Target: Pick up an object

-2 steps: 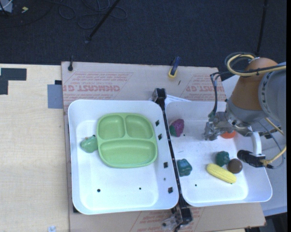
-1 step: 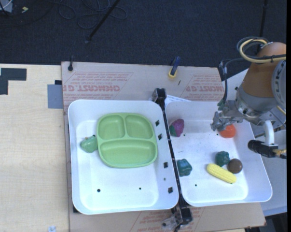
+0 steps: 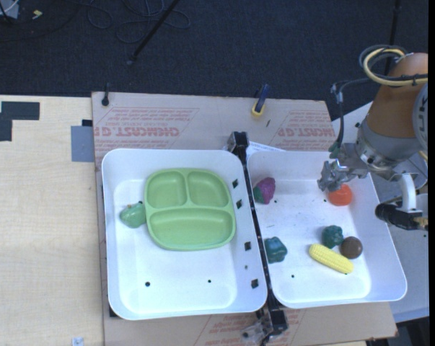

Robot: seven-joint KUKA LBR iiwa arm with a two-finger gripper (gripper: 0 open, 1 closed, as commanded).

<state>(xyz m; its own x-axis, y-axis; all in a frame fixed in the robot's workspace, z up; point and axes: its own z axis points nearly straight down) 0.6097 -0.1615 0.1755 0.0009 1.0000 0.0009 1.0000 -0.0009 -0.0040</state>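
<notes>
Divided tray (image 3: 189, 209) in left bin (image 3: 123, 280); corn cob (image 3: 330, 258) in right bin (image 3: 379, 283), beside round fruit (image 3: 351, 247)

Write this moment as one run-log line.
gripper over right bin | above orange ball | grasp unconfirmed | corn untouched

I work in a robotics lab, not a home. My desk (image 3: 37, 215) is a pale wooden top with two shallow white bins (image 3: 130, 294) clipped side by side onto printed cardboard (image 3: 167, 125). Loose cables (image 3: 123, 6) trail over dark carpet (image 3: 275, 42) behind. The bins carry toy food and a green divided plate (image 3: 190, 209), and black tape patches (image 3: 11, 117) mark the wood.
</notes>
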